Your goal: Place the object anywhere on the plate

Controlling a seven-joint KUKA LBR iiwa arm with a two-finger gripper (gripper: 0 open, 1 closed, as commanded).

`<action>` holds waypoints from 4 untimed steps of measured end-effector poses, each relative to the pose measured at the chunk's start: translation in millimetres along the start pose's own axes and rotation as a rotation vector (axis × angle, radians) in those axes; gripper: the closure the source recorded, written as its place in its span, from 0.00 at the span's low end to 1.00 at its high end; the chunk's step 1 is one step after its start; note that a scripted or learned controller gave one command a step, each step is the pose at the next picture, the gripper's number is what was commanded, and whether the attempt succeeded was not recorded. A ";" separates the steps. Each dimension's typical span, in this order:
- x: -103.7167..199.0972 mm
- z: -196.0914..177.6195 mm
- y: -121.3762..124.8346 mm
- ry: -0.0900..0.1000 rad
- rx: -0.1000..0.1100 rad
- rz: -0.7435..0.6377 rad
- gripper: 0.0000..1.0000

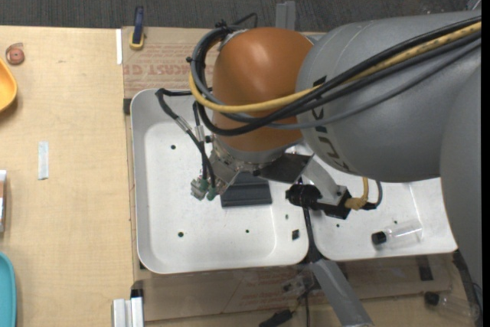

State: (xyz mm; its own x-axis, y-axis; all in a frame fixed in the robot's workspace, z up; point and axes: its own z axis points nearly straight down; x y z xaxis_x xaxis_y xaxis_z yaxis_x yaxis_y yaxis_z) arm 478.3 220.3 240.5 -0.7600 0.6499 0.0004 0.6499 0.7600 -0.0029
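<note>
My arm reaches over the left bin [153, 241], and its orange band and grey wrist cover the bin's middle. Below the wrist, the dark block of my gripper [246, 193] points down at the bin floor. In the right bin [429, 245], near its front edge, lies a small clear bottle with a black cap [396, 234], well to the right of the gripper. At the left edge of the view there is a slice of an orange dish [4, 92], and a teal rim [4, 291] shows at the bottom left.
The wooden bench top [69, 165] left of the bins carries a small pale strip [43, 161] and a round reddish disc [14, 54]. A blue clamp [138, 25] stands at the cardboard's back edge. Cables [200, 80] loop around the wrist.
</note>
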 end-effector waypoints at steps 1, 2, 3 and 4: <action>-56.3 -49.5 38.2 -0.002 -0.001 0.048 1.00; -61.0 -6.6 47.5 0.000 -0.001 -0.332 1.00; -32.7 -1.6 29.8 -0.001 -0.001 -0.395 1.00; -97.6 -56.6 93.0 -0.005 -0.005 -0.722 1.00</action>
State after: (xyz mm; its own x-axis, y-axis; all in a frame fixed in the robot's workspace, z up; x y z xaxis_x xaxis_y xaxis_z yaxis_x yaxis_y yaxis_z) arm 613.0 227.7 296.8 -0.9999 -0.0149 -0.0039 -0.0149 0.9999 0.0009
